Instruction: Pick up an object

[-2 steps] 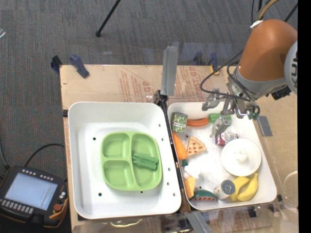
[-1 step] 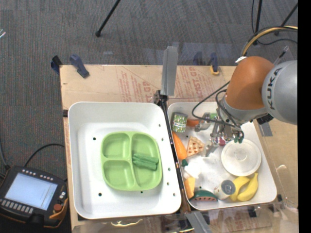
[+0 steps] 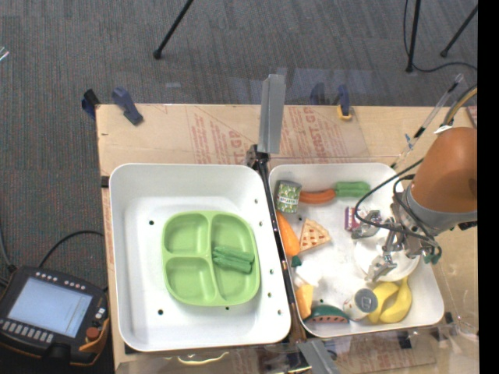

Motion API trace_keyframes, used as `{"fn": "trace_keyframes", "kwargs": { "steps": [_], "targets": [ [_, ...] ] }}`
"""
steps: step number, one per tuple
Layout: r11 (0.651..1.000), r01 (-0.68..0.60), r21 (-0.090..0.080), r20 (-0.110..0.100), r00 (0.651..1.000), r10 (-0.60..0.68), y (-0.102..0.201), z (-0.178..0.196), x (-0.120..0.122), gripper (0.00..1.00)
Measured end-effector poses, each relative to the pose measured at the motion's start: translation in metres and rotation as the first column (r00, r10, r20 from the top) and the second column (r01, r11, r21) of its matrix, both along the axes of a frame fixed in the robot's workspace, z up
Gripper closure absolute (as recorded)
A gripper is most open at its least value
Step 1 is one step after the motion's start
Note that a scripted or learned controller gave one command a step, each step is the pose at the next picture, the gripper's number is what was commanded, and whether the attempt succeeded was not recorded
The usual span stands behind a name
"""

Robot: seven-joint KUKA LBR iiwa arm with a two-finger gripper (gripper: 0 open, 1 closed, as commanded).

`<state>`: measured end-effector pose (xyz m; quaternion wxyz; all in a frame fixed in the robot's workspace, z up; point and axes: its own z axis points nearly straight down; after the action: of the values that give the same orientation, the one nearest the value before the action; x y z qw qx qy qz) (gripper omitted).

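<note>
Grey carpet is seen behind a brown bench [image 3: 195, 131], and two white bins are set on it side by side. From the right, the arm [image 3: 444, 174] is reached over the right bin [image 3: 355, 168]. Its gripper [image 3: 383, 265] is hung low over the white floor of that bin, with nothing seen between its fingers; if the fingers are spread or pressed together cannot be told. Just below it, a yellow banana [image 3: 396, 302] and a small grey can [image 3: 364, 300] are found. Farther left, a pizza slice [image 3: 314, 235], an orange carrot [image 3: 288, 237] and a watermelon slice [image 3: 327, 313] are laid. A hot dog [image 3: 316, 195] is placed near the far wall. A green plate [image 3: 209, 257] is kept in the left bin [image 3: 129, 232].
</note>
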<state>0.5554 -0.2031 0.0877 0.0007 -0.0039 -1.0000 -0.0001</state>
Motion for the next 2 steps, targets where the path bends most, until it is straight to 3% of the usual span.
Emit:
{"fn": "trace_keyframes", "kwargs": {
  "steps": [1, 2],
  "targets": [
    [1.0, -0.017, 0.002, 0.006, 1.0, 0.017, 0.019, 0.001, 0.075, 0.0],
    [1.0, -0.002, 0.004, -0.001, 1.0, 0.002, 0.088, 0.0, 0.089, 0.0]
  ]
}}
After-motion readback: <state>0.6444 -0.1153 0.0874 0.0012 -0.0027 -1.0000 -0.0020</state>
